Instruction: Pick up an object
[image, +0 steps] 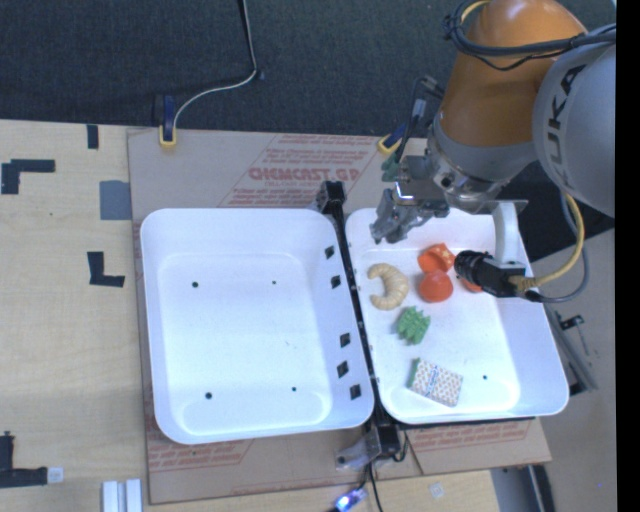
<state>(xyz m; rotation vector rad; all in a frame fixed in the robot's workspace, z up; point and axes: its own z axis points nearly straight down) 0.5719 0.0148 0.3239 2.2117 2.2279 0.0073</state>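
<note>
Partly arm-hidden: orange object (434, 259), tool (392, 226).

I'm looking at a robotics lab bench: cardboard sheet (300, 175) clamped to a plywood table (60, 260), black tape marks (100, 268) on it. Two white bins (165, 235), a loose cable (225, 85), the KUKA arm (500, 80) over them.

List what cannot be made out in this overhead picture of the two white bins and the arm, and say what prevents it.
- Grey two-finger pincer: in the camera view, too small and dark against the wrist to judge its finger gap.
- Orange-red rounded toy pieces: one object or two touching cannot be told; too small.
- Patterned flat square pad: its print is too fine to read.
- Far rim of the right white bin: hidden by the arm.
</note>
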